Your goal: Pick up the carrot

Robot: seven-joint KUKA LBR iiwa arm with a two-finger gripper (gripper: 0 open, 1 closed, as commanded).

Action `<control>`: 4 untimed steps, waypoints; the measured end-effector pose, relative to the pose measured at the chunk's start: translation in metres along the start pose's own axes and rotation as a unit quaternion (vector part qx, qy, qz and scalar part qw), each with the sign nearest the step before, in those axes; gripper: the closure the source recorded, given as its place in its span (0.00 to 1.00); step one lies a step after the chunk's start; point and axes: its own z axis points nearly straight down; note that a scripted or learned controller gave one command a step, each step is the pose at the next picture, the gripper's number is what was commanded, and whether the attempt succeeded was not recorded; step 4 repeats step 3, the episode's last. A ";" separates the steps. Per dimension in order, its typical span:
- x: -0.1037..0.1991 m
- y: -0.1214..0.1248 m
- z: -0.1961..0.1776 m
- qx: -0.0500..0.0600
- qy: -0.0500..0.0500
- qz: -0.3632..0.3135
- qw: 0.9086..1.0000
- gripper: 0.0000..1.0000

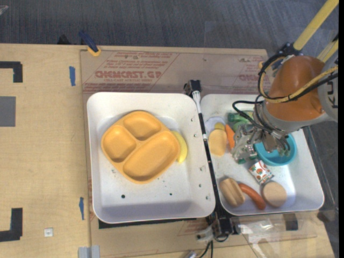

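The carrot (230,137) lies in the right bin (312,181), just right of the pale potato (217,142). The gripper (243,147) hangs just right of the carrot, so this looks like the approach; the next move calls for shifting over it and descending

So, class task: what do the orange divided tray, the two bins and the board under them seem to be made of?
Orange divided tray: probably moulded plastic, matt, judging by its rounded compartments and even colour.
Left bin and right bin: likely thin white plastic with a slight sheen and rounded, formed rims.
Board: looks like brown cardboard, flat and dull, with red print.
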 end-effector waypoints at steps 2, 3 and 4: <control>0.007 0.000 0.025 -0.001 0.012 0.020 1.000 0.00; 0.003 0.001 0.013 0.000 0.006 0.019 1.000 1.00; 0.003 0.001 0.013 0.000 0.006 0.019 1.000 1.00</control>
